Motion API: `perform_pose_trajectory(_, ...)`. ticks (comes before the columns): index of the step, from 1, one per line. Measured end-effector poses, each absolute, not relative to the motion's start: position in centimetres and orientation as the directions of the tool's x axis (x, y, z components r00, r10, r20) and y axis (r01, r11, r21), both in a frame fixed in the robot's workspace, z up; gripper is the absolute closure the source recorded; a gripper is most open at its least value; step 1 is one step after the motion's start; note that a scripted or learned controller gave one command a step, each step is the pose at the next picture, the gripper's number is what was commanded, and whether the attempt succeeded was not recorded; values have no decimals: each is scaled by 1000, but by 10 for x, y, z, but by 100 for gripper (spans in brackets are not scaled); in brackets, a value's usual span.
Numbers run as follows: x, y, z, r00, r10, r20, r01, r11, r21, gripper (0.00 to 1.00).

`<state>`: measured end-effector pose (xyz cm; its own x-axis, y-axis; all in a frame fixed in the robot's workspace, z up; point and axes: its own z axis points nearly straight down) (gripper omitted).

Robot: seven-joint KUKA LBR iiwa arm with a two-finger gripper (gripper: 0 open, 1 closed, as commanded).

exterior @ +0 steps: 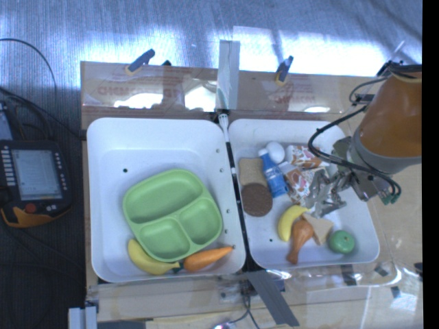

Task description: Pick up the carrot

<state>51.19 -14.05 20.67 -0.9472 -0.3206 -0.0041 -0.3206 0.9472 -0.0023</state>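
I see the gripper [322, 196] low over the right bin [357, 252], a tangle of grey metal against a crinkled snack packet [302, 166], and I cannot tell from this angle whether its jaws stand apart or together. Nothing is plainly between them. The arm's orange band [392, 115] hides the bin's far right corner and is cut off by the frame edge.

The carrot [208, 257] is well away from the jaws, across the divider in the left bin [110, 149], against the near wall. It is one carrot, lying flat with its long axis running roughly left to right; the tip points right and rises slightly toward the divider, while the thicker end tucks under the rim of the green divided plate [173, 213], so part of it is hidden.

I count two bananas: one banana [147, 259] beside the carrot, half covered by the plate, and a second banana [289, 221] just below the jaws. Near that one lie one brown drumstick-shaped toy [300, 236], one green apple [341, 241], one round brown disc [257, 199], one blue bottle [274, 175] and one white ball [275, 151]. Its label is too small to read.
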Motion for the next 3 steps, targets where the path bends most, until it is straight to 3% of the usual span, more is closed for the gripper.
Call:
perform_pose_trajectory(1,511,-140,204,-947,-321,0,-321,947,1,0)
perform_pose_trajectory(2,493,-113,160,-578,-816,-1,-816,578,2,0)
perform_pose_trajectory(3,483,-107,119,-218,-976,-2,-976,218,4,0)
